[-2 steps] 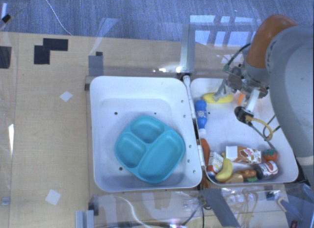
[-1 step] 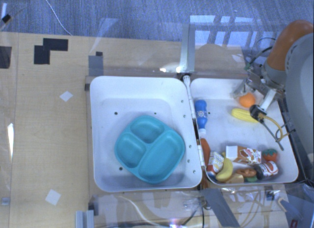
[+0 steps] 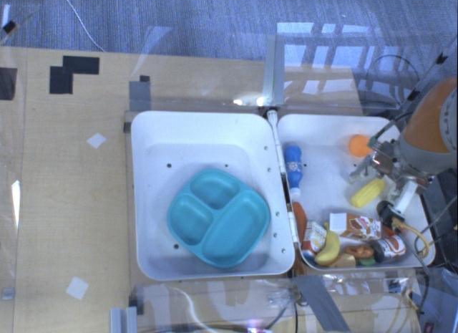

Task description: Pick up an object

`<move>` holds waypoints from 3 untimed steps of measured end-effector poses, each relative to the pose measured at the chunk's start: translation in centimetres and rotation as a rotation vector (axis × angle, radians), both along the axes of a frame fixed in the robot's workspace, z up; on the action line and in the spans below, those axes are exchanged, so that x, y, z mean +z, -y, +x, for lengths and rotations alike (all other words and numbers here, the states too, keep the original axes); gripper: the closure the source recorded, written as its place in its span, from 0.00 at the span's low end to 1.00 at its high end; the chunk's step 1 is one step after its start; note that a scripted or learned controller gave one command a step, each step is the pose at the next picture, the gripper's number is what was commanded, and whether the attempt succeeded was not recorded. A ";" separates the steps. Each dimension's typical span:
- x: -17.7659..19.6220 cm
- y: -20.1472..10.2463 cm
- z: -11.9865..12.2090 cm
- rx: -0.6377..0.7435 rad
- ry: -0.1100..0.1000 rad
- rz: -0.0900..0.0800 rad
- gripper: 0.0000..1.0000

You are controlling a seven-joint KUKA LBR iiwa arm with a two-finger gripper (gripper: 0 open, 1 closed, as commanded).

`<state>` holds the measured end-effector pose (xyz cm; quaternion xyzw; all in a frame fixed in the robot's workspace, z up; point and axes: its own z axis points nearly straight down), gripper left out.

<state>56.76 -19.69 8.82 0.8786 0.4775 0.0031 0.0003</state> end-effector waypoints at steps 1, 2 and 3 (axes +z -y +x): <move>0.2 -8.1 -6.6 -0.261 0.005 0.002 0.00; 1.3 -7.9 -6.4 -0.264 0.010 -0.001 1.00; 0.3 -9.7 -6.5 -0.574 0.016 -0.003 1.00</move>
